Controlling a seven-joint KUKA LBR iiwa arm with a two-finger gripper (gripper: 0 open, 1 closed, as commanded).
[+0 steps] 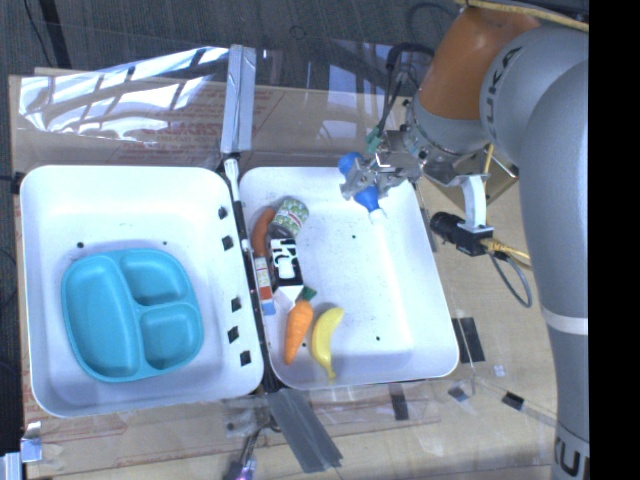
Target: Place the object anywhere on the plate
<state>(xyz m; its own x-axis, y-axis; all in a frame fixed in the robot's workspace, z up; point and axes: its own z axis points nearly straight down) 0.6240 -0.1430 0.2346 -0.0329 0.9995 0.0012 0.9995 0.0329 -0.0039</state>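
With our gripper (368,190) hovering above the right bin (420,298), its grip state unclear, we judge the banana (326,339) light, smooth and best pinched mid-body.

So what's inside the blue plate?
The plate in the left bin shows three bare sections with nothing in them. The carrot and banana lie in the right bin. Nothing covers the plate.
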